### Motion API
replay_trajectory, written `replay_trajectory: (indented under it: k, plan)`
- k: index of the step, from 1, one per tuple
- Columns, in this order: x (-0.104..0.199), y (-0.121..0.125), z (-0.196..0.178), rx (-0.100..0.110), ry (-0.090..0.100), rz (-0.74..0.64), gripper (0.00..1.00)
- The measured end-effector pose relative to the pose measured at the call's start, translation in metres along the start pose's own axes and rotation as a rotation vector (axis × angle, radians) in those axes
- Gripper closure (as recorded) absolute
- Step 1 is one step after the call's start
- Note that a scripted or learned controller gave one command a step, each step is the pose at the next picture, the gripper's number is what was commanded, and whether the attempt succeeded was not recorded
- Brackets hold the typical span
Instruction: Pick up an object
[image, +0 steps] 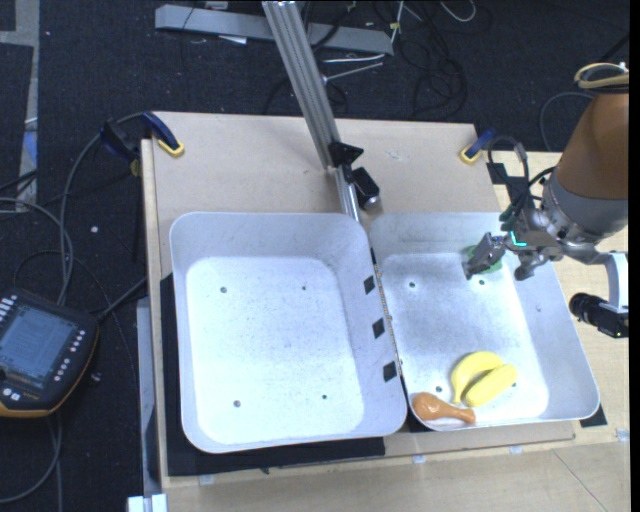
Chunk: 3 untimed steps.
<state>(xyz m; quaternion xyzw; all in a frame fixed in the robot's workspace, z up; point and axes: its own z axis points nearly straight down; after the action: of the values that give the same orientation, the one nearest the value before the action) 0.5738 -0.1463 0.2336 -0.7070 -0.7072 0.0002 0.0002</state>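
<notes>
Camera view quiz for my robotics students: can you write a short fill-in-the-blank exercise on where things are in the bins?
1. The yellow banana lies in the ____ bin of the view.
2. The orange object lies just ____ of the banana in the view.
3. The end effector hovers over the right bin's ____ edge.

Missing words: right; left; far

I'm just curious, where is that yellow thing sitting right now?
The yellow object lies in the right bin, near its front edge, touching a small orange object on its left, well below the gripper.
</notes>
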Motion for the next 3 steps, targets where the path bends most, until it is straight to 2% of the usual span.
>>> replay_trajectory:
  k: [1, 2, 3]
  plan:
    - [0.000, 0.000, 0.000, 0.000, 0.000, 0.000, 0.00]
    - [0.002, 0.008, 0.058, 0.005, 0.001, 0.000, 0.00]
    - [0.000, -0.003, 0.113, 0.005, 0.001, 0.000, 0.00]
